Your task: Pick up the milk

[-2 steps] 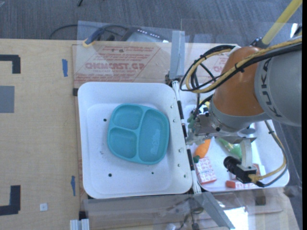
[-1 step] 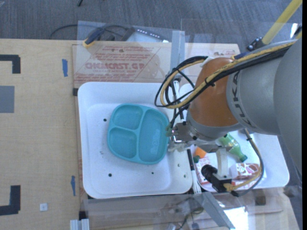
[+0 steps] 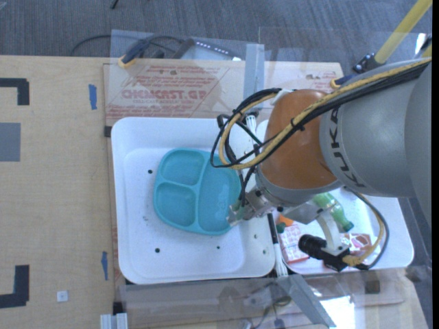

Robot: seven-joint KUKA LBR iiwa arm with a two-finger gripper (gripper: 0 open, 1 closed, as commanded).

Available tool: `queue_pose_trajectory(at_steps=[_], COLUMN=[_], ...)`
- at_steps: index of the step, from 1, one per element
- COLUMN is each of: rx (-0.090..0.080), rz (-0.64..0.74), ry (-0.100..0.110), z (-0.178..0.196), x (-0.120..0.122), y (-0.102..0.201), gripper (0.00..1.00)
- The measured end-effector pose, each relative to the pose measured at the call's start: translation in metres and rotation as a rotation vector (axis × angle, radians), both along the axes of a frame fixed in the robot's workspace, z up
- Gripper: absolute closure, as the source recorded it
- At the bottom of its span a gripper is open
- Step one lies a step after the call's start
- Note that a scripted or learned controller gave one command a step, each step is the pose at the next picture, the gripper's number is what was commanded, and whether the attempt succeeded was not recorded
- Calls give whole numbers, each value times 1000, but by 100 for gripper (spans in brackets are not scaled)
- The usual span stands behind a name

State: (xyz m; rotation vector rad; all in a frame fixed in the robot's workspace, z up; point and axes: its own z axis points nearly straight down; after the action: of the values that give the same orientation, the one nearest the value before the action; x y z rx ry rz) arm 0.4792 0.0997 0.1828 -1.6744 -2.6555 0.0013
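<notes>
Milk not yet in my claw.

My claw (image 3: 241, 213) hangs at the teal tray's (image 3: 194, 199) right edge in the left bin (image 3: 130, 184); I cannot tell its state. The milk carton (image 3: 293, 242), I judge, lies in the right bin (image 3: 401, 242), under my arm, ungrasped.

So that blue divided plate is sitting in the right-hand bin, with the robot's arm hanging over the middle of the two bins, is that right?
Not quite. The camera view shows the blue divided plate lying in the left-hand bin, not the right-hand one. The rest holds: the robot's arm hangs over the middle, where the two bins meet.
</notes>
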Motion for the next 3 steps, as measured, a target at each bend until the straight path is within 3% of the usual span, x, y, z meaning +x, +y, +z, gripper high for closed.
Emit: queue_pose_trajectory(at_steps=[1,2,3], rx=[0,0,0], rz=[157,157,156], ry=[-5,-5,-8], z=[21,21,31], x=[1,1,2], y=[-50,-50,-50], gripper=[100,0,100])
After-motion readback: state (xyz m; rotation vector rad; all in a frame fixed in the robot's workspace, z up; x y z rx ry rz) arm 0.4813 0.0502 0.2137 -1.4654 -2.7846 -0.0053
